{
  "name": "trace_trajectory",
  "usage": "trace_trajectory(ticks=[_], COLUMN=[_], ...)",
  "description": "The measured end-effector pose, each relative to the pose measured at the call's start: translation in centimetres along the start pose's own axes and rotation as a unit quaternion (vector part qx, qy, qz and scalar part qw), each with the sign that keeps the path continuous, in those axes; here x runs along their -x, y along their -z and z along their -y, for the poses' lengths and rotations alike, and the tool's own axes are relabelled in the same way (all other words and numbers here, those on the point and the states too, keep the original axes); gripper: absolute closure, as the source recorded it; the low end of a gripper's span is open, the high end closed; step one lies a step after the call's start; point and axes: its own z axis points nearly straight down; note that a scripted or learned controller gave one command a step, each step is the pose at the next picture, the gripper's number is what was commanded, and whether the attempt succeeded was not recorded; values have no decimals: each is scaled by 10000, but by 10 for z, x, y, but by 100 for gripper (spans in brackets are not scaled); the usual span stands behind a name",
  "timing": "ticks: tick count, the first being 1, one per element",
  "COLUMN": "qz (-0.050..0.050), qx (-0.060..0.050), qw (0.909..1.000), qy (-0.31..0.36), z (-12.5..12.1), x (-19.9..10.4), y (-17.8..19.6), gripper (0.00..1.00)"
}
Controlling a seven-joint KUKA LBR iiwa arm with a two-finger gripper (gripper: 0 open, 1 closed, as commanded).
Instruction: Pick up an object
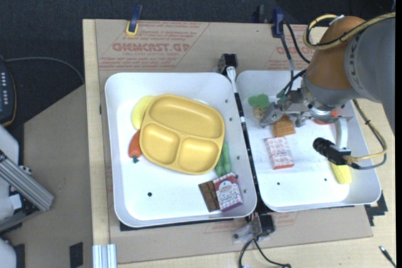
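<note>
Yellow tray [181, 133]; white bins [119, 135]; orange-banded arm [352, 59]

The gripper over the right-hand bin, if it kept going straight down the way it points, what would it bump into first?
Probably the small orange-brown block, which lies just under the gripper in the right bin. Depth is hard to judge from this slanted view.

Arm in from the right, gripper [284, 115] low over the upper part of the right bin [314, 196], right above a small tan block [284, 128]. Green item [258, 100] just left of it. Pink-white packet [279, 152] mid-bin, yellow piece [341, 173] near the right wall. Left bin [119, 135]: yellow divided tray [181, 133], carrot-like orange piece [135, 145] at its left edge, brown bar [209, 196] touching a maroon packet [228, 191] below it.
</note>
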Motion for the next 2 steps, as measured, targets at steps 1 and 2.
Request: trace_trajectory(ticks=[1, 2], qz=[3, 15], qx=[17, 56], qw=[10000, 10000], qy=[-3, 3], z=[-1, 5], x=[0, 0], y=[11, 73], gripper=[100, 100])
